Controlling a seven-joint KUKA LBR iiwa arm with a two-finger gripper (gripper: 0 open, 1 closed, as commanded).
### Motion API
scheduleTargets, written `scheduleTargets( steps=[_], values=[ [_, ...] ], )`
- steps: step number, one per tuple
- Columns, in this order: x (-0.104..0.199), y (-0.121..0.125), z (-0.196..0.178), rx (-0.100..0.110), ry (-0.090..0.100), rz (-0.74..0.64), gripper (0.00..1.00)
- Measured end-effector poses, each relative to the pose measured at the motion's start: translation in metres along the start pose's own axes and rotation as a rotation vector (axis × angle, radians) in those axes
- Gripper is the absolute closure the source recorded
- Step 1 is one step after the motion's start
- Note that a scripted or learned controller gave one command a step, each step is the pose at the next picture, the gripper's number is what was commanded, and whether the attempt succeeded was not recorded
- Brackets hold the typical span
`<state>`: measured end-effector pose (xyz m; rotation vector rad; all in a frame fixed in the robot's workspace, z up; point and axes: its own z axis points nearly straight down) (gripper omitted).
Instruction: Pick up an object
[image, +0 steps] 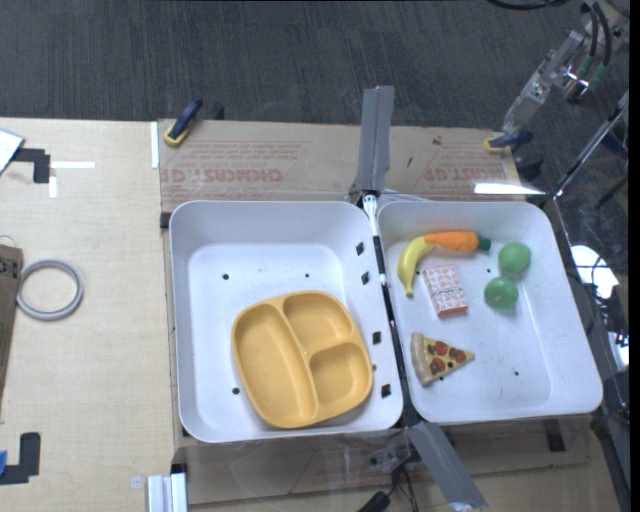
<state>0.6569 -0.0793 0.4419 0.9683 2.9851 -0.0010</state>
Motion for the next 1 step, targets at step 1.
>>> scheduleTargets(
  steps=[1],
  values=[
    [0.0209, 0.0086, -0.0001, 0.0, 0.001, -0.193, 1.0]
  ],
)
